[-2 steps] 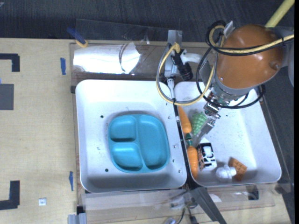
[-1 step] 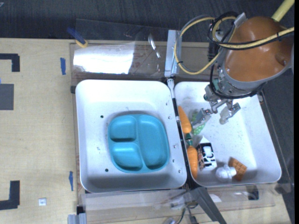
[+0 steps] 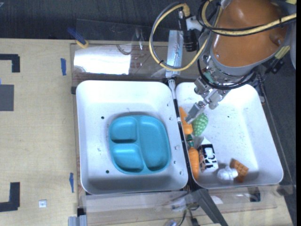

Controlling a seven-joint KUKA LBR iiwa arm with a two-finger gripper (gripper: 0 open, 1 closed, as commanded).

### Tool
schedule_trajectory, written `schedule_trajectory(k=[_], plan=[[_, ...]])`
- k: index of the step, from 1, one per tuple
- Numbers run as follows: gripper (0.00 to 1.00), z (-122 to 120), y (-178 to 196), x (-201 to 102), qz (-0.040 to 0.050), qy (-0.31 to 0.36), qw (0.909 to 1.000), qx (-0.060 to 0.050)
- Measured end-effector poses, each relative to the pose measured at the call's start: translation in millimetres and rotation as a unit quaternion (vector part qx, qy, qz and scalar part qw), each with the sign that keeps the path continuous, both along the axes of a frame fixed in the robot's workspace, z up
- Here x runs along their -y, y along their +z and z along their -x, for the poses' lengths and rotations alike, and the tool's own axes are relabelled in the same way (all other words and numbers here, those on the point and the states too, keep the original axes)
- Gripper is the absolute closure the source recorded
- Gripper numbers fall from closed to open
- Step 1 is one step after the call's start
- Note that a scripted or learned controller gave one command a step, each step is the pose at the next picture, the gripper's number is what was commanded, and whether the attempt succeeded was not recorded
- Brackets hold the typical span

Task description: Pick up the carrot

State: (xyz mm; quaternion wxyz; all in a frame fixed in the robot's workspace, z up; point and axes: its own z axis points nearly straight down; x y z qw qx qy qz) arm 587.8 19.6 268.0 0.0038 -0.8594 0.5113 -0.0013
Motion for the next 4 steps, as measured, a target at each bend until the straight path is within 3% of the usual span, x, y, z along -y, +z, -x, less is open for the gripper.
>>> schedule_trajectory(k=[1,2,3,4], plan=[[0.00,-40,-67,30,0.0005,0.237,0.9715,-0.002],[0.00,-47,-84,-33,0.0010,0.407,0.9135,-0.001],[0.00,28,-84,-16,0.0017,0.402,0.9156,-0.003],[0.00,-23,25,-48,0.0029,0.403,0.9151,0.002]])
